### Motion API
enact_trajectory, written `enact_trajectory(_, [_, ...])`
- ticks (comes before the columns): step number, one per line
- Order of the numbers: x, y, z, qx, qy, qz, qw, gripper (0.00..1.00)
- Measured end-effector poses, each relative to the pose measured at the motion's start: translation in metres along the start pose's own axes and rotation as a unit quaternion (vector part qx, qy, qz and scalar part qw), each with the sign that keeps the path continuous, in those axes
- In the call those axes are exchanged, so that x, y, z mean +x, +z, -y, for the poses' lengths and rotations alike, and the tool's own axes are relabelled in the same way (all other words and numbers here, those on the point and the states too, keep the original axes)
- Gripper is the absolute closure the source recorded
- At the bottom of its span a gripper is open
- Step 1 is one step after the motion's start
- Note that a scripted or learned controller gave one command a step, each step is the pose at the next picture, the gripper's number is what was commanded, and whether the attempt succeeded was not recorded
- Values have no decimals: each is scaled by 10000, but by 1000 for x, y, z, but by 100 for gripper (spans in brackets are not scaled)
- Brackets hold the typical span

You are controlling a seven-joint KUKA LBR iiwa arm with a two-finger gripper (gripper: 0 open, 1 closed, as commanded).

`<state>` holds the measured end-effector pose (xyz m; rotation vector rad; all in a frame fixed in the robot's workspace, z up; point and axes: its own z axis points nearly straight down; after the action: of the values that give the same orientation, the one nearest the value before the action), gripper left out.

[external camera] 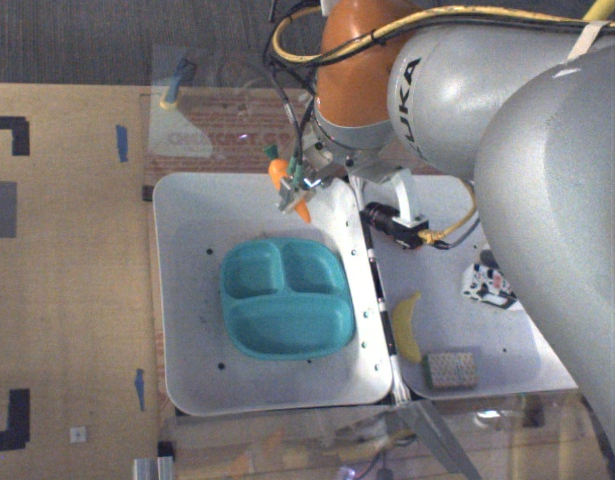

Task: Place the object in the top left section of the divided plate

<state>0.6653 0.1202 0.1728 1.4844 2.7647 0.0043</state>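
Orange and small, the toy carrot (278, 172) sits pinched between the fingers of the gripper (292, 186), hanging above the far rim of the left bin (182, 268) just beyond the teal divided plate (285, 299). It is carried high, probably so it clears the plate's ridges before descending toward the top left section (251, 271). A banana (407, 326) lies in the right bin (457, 328).

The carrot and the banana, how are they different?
The carrot is orange with a green top; the banana is yellow. The carrot sits between the fingers of the gripper, above the left bin; the banana lies on the floor of the right bin. The carrot looks smaller than the banana. Both look like toy food.
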Motion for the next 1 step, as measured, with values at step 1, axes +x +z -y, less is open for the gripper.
enact_trajectory(1, [40, 11, -29, -6, -348, 1, 9994, 100])
